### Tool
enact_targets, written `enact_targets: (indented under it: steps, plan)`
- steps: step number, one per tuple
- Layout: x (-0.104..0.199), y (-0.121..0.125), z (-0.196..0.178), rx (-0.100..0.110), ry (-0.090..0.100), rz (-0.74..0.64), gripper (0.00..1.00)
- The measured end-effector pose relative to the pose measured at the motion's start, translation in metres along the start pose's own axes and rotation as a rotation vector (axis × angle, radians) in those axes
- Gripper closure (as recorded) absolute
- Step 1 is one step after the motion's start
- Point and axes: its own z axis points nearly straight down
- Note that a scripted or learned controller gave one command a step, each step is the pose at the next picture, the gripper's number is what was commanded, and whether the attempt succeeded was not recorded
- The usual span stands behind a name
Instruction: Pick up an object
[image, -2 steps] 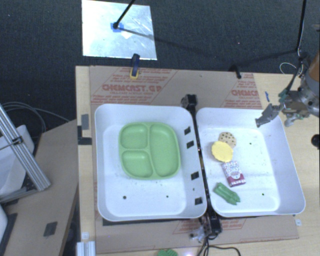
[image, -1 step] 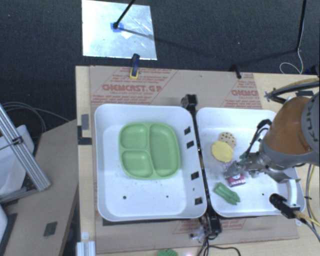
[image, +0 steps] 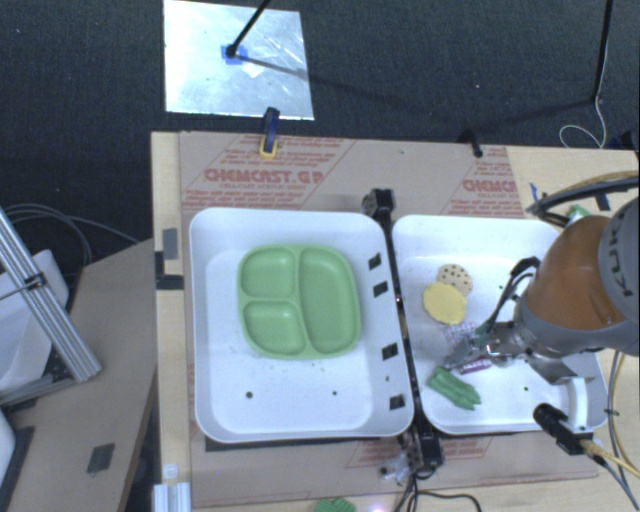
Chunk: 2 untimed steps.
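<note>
In the right bin (image: 500, 235) lie a yellow round piece (image: 444, 302), a speckled tan cookie (image: 455, 274) just behind it, and a green elongated piece (image: 455, 389) near the bin's front edge. My gripper (image: 466, 355) hangs low over the bin floor between the yellow piece and the green piece, reaching in from the right. It looks close to the green piece, just above and right of it. The arm's orange band (image: 575, 275) and grey wrist cover the right part of this bin.
The left bin (image: 215, 400) holds a green three-compartment plate (image: 300, 301). A black divider with clips (image: 392, 300) runs between the bins. Cables trail along the right side by the arm.
</note>
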Motion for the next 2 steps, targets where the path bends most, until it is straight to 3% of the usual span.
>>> enact_targets:
  steps: [1, 2]
  plan:
    - [0.0, 0.002, -0.012, -0.005, -0.002, -0.001, 1.0]
    - [0.073, 0.021, -0.106, -0.011, -0.001, -0.011, 1.0]
